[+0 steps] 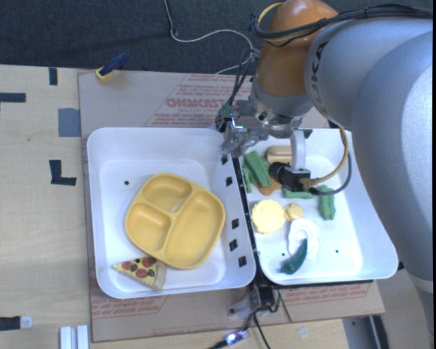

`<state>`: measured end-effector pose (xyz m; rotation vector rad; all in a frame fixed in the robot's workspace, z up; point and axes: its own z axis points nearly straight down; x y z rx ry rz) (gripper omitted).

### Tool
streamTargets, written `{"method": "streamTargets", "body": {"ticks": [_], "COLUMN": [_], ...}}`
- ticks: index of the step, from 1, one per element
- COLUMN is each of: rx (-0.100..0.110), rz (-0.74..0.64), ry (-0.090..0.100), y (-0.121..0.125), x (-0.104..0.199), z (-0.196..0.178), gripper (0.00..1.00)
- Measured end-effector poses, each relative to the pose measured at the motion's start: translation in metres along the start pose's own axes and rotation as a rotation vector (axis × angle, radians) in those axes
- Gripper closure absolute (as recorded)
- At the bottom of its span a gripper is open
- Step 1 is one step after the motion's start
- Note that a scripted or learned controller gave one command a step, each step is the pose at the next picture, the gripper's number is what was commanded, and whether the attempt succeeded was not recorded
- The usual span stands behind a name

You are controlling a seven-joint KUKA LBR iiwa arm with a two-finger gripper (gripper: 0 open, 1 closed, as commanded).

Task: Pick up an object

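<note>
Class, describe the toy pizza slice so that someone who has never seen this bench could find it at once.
Start at the left white bin, which holds a big yellow divided plate. Look to the bin's near left corner, just below the plate's edge: a small triangular pizza slice lies there. It is the bin's one flat wedge, tan crust with red and dark toppings.

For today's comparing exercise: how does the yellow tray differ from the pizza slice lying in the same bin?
The yellow tray is far larger than the pizza slice. The tray is rounded with three compartments; the slice is a flat triangle. The tray is plain yellow; the slice has red and dark toppings. Both lie flat in the left bin, touching or nearly so.
</note>
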<state>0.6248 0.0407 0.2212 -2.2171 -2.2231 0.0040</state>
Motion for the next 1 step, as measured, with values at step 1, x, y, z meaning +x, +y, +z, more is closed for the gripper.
{"method": "streamTargets", "body": {"ticks": [1], "rx": [-0.002], "rz": [0.000], "ry": [0.000], "y": [0.0140], "x": [-0.0028], "z": [0.0053], "gripper": [1.00]}}
